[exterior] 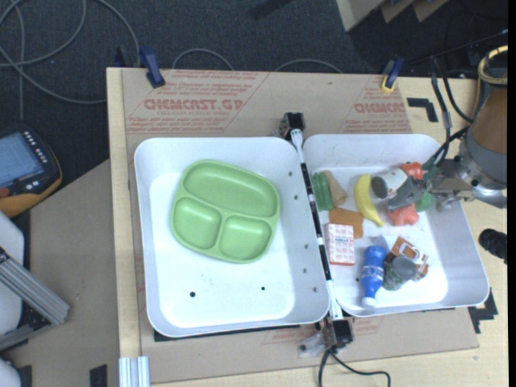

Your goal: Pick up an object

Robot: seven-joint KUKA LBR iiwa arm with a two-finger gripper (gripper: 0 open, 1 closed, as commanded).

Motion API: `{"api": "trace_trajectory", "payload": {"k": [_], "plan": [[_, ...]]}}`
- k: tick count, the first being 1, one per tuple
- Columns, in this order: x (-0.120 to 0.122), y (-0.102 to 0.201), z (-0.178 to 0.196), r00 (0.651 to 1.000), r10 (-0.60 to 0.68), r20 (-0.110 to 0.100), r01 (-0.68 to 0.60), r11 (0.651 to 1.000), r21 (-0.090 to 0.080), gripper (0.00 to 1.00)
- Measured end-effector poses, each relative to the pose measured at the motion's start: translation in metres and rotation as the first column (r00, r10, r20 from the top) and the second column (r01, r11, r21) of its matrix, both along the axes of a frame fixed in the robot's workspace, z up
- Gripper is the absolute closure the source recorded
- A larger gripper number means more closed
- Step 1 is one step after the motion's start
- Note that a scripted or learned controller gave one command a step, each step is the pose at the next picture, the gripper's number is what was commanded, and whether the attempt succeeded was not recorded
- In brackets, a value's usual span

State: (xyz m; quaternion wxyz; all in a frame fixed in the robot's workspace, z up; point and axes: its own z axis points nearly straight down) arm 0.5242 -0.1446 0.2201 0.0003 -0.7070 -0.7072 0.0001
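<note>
My gripper [413, 193] reaches in from the right and sits low in the right bin [451, 293], in its upper middle part. It is right over a red object [404, 214] and beside a white and grey cup-like item [389, 183]. A yellow banana [368, 200] lies just left of them. Further left are a green piece [322, 190], an orange card [347, 218] and a white and red box [340, 244]. A blue bottle [372, 271] and a dark crumpled item [401, 268] lie nearer the front of that bin.
The left bin [161, 297] holds a green divided plate [225, 210]. A black divider with clips [310, 208] runs between the bins. The arm's grey wrist [484, 176] overhangs the right bin's right rim. Cables lie on the floor at the back left.
</note>
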Motion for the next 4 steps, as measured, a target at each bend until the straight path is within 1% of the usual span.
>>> {"api": "trace_trajectory", "payload": {"k": [1,2,3,4], "plan": [[0.025,0.039,-0.122,1.0,-0.001,0.013,0.001,1.0,-0.002,0.0],[0.07,0.004,-0.135,1.0,0.0,0.001,0.0,1.0,-0.001,0.0],[0.07,0.005,-0.125,1.0,0.0,0.003,0.0,1.0,0.0,1.0],[0.068,0.099,-0.035,1.0,0.002,0.002,-0.002,1.0,0.001,1.0]]}}
